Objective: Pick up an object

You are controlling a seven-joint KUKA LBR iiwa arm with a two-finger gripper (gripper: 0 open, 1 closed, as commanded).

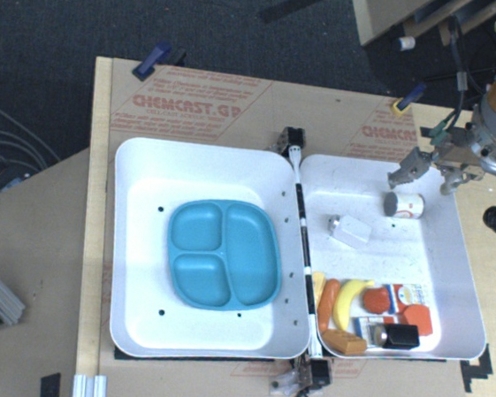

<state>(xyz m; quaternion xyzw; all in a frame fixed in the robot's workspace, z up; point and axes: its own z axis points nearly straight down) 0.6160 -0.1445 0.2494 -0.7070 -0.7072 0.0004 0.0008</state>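
My gripper [429, 177] hangs over the back of the right bin [456, 244], its two fingers spread open with nothing between them. Just below it lies a small white and grey cylinder [405, 204], apart from the fingers. A flat white block [349, 230] rests to the left of the cylinder. At the bin's front edge sits a pile: a banana [350, 297], an orange sausage-shaped piece [329, 302], a brown piece [345, 342], red pieces [380, 300] and a black block [402, 335].
The left bin [142, 190] holds a blue divided plate [224, 254]. A black clamp [292, 139] sits at the back where the two bins meet. Blue clips [150, 62] lie on the cardboard board behind the bins.
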